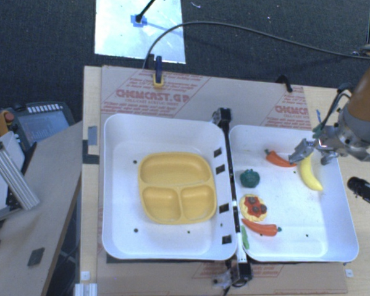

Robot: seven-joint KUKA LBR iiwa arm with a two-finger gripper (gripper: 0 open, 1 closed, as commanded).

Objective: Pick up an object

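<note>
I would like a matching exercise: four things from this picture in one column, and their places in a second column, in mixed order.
Things:
1. yellow tray
2. banana
3. green pepper
4. small pizza

Places:
A. right bin, under the gripper
B. left bin
C. right bin, near the divider, just above the small pizza
D. right bin, between the green pepper and an orange chili

Pairs: 1-B, 2-A, 3-C, 4-D

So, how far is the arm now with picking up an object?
Done: the gripper has reached the right bin and sits at the banana's top end. In hand: nothing visibly lifted. Left: grasp and raise it; whether the grip has closed is unclear.
</note>
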